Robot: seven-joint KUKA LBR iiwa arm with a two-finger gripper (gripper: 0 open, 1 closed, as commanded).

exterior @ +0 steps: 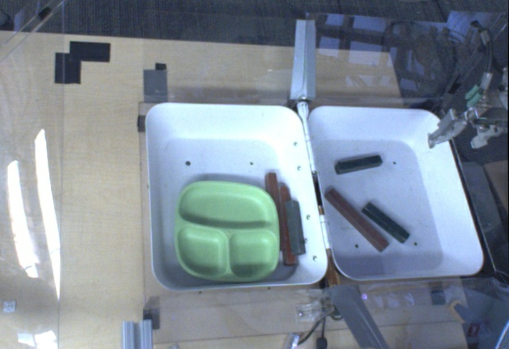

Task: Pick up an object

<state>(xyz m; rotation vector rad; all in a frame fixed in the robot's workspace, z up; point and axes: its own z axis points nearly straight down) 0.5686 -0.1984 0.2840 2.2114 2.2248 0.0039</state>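
- My end effector [455, 126] sits at the far right edge of the right bin [469, 204], over its upper right rim. Too small and blurred to read; I cannot tell its state. Nothing is visibly held.
- Right bin holds three bars: a dark bar [358, 164] near the middle top, a brown bar [356, 219] lower down, and a second dark bar [386, 222] just beside the brown one on its right.
- Left bin [159, 180] holds a green tray [227, 228], with a brown stick [280, 216] and a dark stick [295, 226] lying along the tray's right side, against the bin wall.
- Nearest candidate, by my judgement: the upper dark bar. It lies to the left of my end effector and slightly nearer the camera, well apart from the other two bars.
- Its long axis runs nearly left to right in the view, tilted slightly. A grasp would likely need closing across its short width.
- The lower pair lies diagonally and close together; riskier pick.
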